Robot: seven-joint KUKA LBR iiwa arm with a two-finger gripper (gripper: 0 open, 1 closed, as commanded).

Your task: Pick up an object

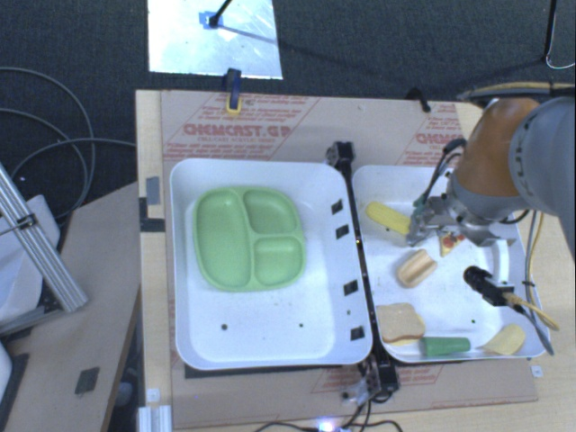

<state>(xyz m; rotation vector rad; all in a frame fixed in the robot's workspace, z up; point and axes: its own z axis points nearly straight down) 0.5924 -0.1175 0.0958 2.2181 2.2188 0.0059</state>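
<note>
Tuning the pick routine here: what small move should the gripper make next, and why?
Probably nudge toward the left bin, centring over the yellow food piece: the gripper sits at its end, not its middle, and the bread roll lies close by.

Yellow piece [387, 216], tan roll [416, 267], toast slice [400, 321], green stick [444, 345] (all flat) in right bin [450, 306]

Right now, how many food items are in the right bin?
6: yellow piece upper left, red-orange piece beside the gripper, bread roll mid-bin, toast slice, green stick and pale wedge near edge. The arm may hide more.
</note>
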